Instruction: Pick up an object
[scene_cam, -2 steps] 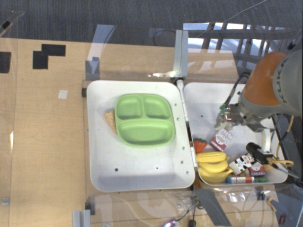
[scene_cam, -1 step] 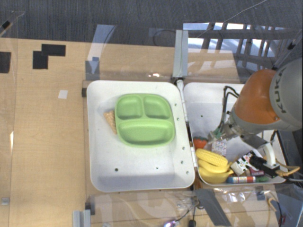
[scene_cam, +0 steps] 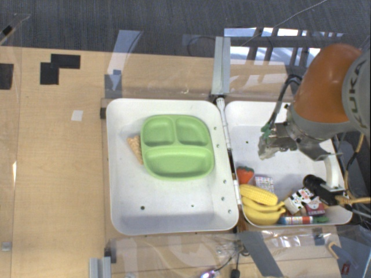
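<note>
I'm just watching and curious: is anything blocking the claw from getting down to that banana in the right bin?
Nothing visible does. The gripper hangs over bare floor of the right bin, up and to the right of the banana. A small carrot-like toy lies just above the banana, beside it rather than covering it.

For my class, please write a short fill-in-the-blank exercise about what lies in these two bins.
1. The green plate lies in the ___ bin.
2. The bananas are coloured ___.
3. The gripper hangs over the ___ bin.
4. The plate has ___ compartments.

Missing words: left; yellow; right; three
</note>
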You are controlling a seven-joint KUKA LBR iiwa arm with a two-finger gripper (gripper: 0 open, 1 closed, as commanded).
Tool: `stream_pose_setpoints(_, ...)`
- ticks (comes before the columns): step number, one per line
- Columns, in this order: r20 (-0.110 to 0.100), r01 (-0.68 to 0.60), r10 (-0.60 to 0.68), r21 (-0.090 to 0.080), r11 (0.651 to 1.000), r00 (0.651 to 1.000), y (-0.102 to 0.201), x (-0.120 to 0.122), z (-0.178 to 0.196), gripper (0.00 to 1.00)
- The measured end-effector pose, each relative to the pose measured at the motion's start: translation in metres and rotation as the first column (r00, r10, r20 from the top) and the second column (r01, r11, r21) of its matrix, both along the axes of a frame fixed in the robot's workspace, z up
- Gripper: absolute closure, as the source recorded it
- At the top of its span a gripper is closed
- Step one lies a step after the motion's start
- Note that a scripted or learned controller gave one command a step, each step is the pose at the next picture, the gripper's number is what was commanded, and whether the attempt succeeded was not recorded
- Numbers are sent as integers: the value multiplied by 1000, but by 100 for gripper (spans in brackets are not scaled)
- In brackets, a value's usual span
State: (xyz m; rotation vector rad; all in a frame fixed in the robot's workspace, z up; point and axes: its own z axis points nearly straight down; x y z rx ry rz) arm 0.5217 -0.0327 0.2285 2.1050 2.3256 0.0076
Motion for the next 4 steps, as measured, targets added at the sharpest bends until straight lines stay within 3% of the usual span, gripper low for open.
stream_pose_setpoints(1,0,0,0,0,1000,1000,0,0,0,0)
stream_pose_setpoints(2,-2,209,-209,0,978,978,-21,18,-7,0)
stream_pose_setpoints(3,8,185,-185,0,983,983,-80,-24,-138,0)
stream_pose_setpoints(4,-2,174,-174,0,985,985,-92,-2,-73,0)
